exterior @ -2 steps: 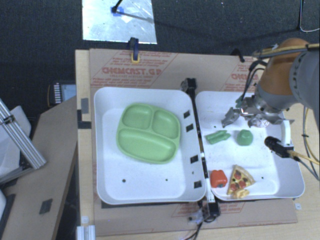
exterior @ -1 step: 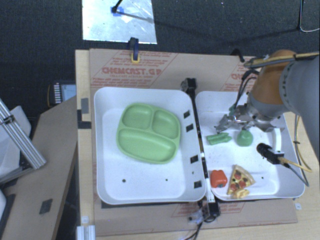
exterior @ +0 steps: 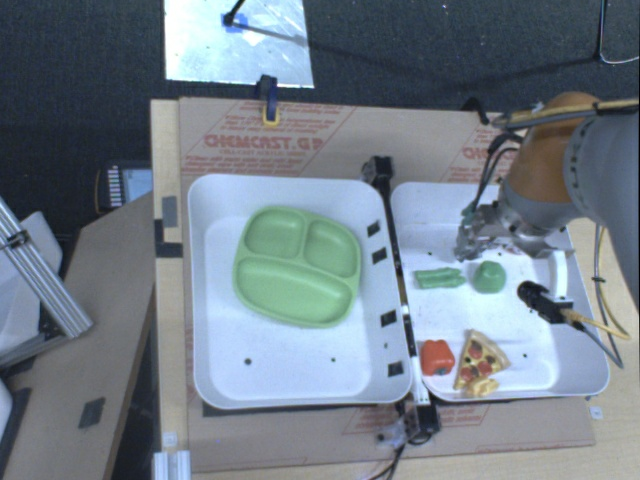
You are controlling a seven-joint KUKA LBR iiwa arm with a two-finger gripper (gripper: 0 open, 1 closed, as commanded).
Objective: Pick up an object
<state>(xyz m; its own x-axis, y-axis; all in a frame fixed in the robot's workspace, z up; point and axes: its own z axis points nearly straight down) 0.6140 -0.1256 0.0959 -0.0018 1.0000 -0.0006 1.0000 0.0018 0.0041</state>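
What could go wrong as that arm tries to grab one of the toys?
The gripper hangs just above the green pea pod and green ball, which lie close together; it might nudge one while reaching for the other. The ball could roll away. The red pepper and pizza slice sit near the bin wall, awkward to reach.

Both white bins look like smooth, shiny plastic. The green plate looks matt. Rough brown cardboard is seen underneath.

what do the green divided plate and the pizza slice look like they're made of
Green three-compartment divided plate: probably moulded plastic, matte; uniform colour, rounded ridges, soft sheen. Small toy pizza slice with red toppings: likely plastic or rubber play food; flat painted colours, though too small to be sure.
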